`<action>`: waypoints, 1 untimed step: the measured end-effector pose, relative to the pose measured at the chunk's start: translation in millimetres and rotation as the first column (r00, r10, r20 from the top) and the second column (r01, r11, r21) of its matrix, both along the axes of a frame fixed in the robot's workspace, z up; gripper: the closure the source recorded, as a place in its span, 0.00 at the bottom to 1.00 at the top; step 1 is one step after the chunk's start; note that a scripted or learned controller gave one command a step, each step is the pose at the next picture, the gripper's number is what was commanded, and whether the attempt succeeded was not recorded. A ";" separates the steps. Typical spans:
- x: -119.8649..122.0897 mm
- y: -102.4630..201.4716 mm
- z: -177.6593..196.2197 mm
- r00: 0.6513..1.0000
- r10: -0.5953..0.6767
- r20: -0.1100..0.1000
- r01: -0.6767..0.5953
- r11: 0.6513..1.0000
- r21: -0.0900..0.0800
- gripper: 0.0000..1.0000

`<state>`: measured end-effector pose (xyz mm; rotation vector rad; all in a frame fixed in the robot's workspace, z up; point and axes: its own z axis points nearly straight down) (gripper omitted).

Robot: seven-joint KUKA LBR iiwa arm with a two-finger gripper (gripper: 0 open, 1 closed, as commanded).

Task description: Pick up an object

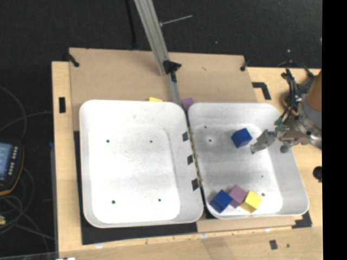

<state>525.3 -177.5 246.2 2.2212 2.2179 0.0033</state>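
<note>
A single fixed camera looks down from above on the tabletop (227, 245), tilted at a slant so the far edge sits toward the top of the frame and the near edge toward the bottom. It stands far enough back to take in both white bins whole, the left bin (89, 161) and the right bin (287, 183) lying side by side across the middle, with dark floor showing beyond the tabletop at top and left. A slim metal pole (153, 28) rises from the far side between the bins. The arm (309, 112) enters from the frame's right edge.
</note>
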 end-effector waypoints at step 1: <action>34.0 -20.3 -126.1 1.000 0.001 -0.007 -0.001 1.000 -0.001 0.00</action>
